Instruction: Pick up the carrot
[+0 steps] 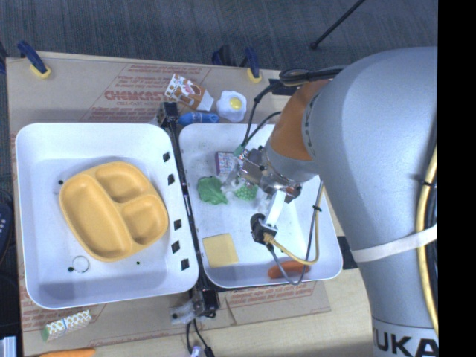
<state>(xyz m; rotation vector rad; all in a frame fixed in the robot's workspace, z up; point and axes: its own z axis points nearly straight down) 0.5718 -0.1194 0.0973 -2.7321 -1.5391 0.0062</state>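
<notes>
The carrot (287, 271) is a small orange piece lying against the near wall of the right bin (320, 262), near its front right corner. My gripper (244, 171) hangs over the middle of that bin, well behind the carrot and to its left. It sits just above a green leafy piece (245, 193) and next to a purple-and-white packet (225, 160). Nothing shows between the gripper and the carrot but bare bin floor and the yellow cable.
A second green leafy piece (211, 190) and a flat yellow slice (220, 250) lie in the right bin's left half. The left bin (30, 199) holds a yellow divided plate (111, 208). A toy fried egg (233, 104) and small packages (184, 91) sit behind the bins.
</notes>
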